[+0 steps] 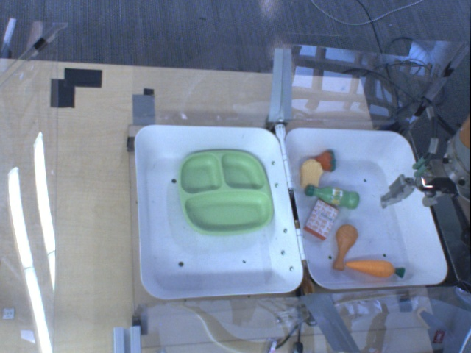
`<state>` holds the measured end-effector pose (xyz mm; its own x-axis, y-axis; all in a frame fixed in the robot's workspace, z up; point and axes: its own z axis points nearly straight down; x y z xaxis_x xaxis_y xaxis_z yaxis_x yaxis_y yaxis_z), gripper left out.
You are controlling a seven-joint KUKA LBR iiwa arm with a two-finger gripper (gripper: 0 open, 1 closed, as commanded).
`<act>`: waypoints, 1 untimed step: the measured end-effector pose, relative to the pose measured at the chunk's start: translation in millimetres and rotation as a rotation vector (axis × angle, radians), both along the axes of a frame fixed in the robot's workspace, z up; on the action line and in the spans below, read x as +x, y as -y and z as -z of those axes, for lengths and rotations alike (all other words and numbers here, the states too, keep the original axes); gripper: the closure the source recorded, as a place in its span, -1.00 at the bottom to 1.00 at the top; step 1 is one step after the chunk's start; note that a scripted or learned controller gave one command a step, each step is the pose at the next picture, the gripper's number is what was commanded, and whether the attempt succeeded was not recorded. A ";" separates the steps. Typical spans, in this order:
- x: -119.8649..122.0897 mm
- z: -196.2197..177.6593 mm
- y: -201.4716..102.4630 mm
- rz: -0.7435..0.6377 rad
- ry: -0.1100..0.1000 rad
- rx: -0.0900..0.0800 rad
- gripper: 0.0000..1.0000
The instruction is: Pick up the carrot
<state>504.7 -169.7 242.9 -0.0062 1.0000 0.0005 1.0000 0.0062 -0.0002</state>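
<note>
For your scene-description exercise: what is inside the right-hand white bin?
The right bin holds a carrot near its front edge, a green bottle, a red-and-white packet, a tan drumstick-like toy and two more toy foods at the back. The end effector hangs over its right side.

Grey metal gripper (401,190) (green accent) — orange band

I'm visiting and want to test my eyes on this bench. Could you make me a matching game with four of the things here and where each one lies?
Things:
1. carrot
2. green divided tray
3. green bottle
4. hand

Places:
A. in the left bin
B. lying on its side in the middle of the right bin
C. over the right bin's right side
D. near the right bin's front edge

Pairs: 1-D, 2-A, 3-B, 4-C
</note>
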 end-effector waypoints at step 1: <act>-14.9 143.5 -27.1 0.132 0.004 0.000 -1.00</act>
<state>489.8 -142.7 99.4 0.1258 0.9921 0.0004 0.9920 -0.1258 0.0035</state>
